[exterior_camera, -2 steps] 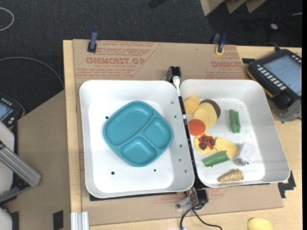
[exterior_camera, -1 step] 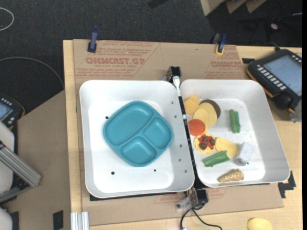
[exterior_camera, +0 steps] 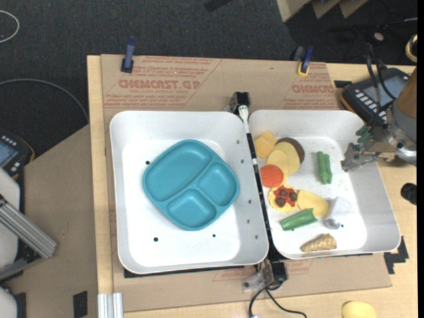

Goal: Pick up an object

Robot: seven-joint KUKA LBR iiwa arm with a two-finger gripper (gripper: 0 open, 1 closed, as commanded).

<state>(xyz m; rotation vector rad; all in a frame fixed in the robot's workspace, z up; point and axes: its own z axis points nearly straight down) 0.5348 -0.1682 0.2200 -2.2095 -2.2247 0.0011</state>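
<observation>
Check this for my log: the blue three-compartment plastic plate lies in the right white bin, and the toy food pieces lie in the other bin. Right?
Not quite. The camera view shows the blue three-compartment plastic plate in the left white bin; the toy food pieces lie in the other bin, the right one.

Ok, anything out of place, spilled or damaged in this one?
Nothing stands out. The blue divided plate lies flat in the left bin, turned at an angle to its walls. The toy food sits loosely bunched in the right bin, nothing over the rim. The gripper hovers at that bin's right edge.
</observation>
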